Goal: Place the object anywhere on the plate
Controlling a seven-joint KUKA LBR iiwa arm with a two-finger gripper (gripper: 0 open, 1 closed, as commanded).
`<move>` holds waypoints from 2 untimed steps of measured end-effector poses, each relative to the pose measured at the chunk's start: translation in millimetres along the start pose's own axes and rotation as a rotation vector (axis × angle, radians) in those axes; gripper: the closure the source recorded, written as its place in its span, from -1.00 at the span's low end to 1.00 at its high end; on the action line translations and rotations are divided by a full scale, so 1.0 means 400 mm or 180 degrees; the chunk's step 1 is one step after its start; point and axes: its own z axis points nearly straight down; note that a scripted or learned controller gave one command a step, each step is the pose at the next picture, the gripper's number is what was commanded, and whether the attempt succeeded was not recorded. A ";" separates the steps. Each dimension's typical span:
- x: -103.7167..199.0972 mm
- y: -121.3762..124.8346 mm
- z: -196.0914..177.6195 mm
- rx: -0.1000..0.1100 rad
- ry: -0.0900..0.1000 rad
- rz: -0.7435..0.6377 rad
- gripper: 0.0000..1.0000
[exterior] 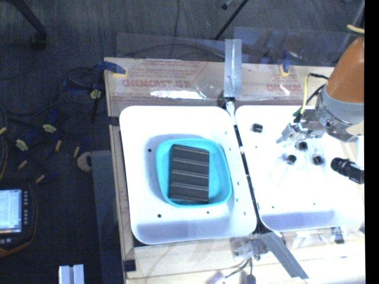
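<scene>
The grey KUKA arm (346, 93), its orange band uppermost, reaches in over the far right edge of the right bin (308, 206), wrist angled down and leftward, its gripper (293, 132) hanging low near the bin's far right corner.

The right bin (308, 209) sits right under the gripper (294, 130), and there's a small black knob (256, 127) near it, on the side toward the left bin (135, 176). Beyond the gripper, cardboard (160, 83) runs along the back of both bins. Well apart from it, past the left bin, cables (77, 81) sprawl on the floor beside a screen (12, 210).
</scene>
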 end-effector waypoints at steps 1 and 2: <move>0.000 0.000 0.000 0.0000 0.0000 0.0000 -1.00; -0.085 0.123 -0.251 0.0004 -0.0016 0.0269 -1.00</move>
